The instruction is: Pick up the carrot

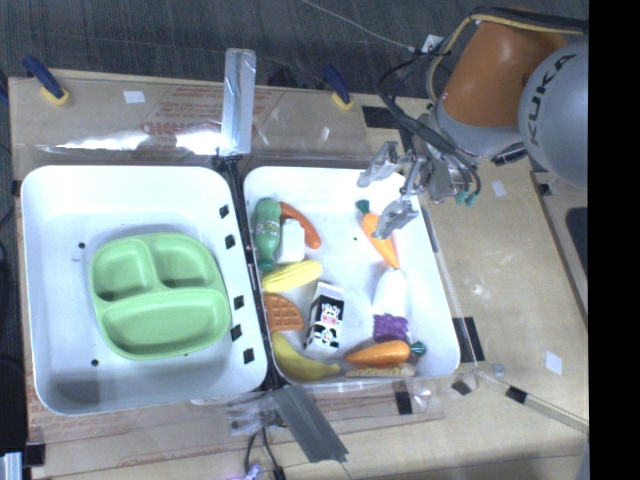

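A small orange carrot (383,242) with a green tip lies by the right wall of the right bin (345,183). A second, larger carrot (380,353) with a green top rests near that bin's front right corner. My gripper (386,192) hangs over the bin's back right part, open, with nothing between its fingers. Its lower finger (397,214) sits just above the small carrot's top end.
The right bin also holds a green bottle (266,230), an orange pepper-like piece (303,226), corn (291,275), a waffle (283,313), a banana (300,362), a cow-print carton (325,320), a white bottle (391,293) and a purple item (391,326). A green divided plate (158,293) lies in the left bin (50,198).
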{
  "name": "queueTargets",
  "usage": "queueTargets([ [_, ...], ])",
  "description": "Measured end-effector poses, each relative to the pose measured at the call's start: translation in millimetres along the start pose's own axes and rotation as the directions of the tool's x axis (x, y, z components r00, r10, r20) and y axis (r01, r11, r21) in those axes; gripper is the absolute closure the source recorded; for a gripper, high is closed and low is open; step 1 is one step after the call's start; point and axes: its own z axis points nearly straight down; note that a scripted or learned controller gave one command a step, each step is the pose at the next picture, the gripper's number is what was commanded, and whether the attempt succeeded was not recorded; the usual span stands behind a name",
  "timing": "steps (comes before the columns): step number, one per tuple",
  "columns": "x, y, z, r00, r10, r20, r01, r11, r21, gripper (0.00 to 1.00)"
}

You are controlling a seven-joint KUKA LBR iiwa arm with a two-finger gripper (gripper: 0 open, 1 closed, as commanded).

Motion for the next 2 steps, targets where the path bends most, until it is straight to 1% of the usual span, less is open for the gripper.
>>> queueTargets([
  [1, -22, -12, 108, 0.973, -0.231, -0.006, 0.231, 0.973, -0.006, 0.0],
  [2, -26, -10, 92, 0.971, -0.239, 0.004, 0.239, 0.971, 0.0, 1.0],
])
